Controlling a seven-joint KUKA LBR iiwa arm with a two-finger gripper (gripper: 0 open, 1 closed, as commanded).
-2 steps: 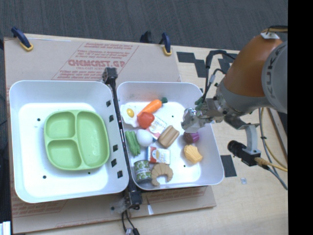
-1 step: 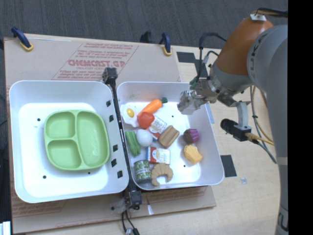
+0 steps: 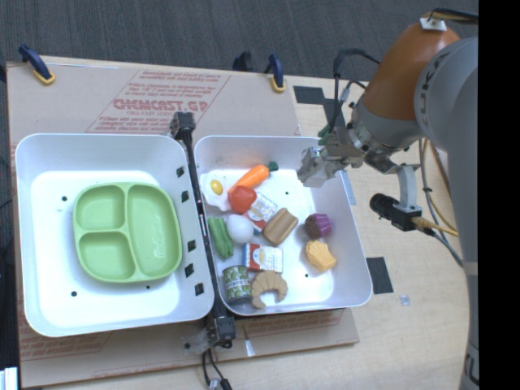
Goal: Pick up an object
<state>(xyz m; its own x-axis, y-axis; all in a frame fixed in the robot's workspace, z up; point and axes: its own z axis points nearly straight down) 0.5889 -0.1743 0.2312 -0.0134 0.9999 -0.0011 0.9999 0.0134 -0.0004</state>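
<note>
The right white bin (image 3: 351,242) holds several toy foods. Among them are a carrot (image 3: 253,176), a red tomato (image 3: 241,199), a fried egg (image 3: 215,188), a white egg (image 3: 240,229) and a brown bread roll (image 3: 280,226). A purple piece (image 3: 318,226), a yellow piece (image 3: 320,256), a croissant (image 3: 268,287), a green can (image 3: 236,283) and a small carton (image 3: 265,257) lie there too. My gripper (image 3: 314,169) hangs over the bin's far right corner, right of the carrot and above the purple piece. Nothing shows in its grasp.
The left white bin (image 3: 41,291) carries a green divided plate (image 3: 127,232). A black hinge strip (image 3: 192,210) separates the two bins. Cardboard (image 3: 162,96) lies under and behind them, held by blue clamps (image 3: 276,71). The arm's cables (image 3: 406,210) hang right of the bin.
</note>
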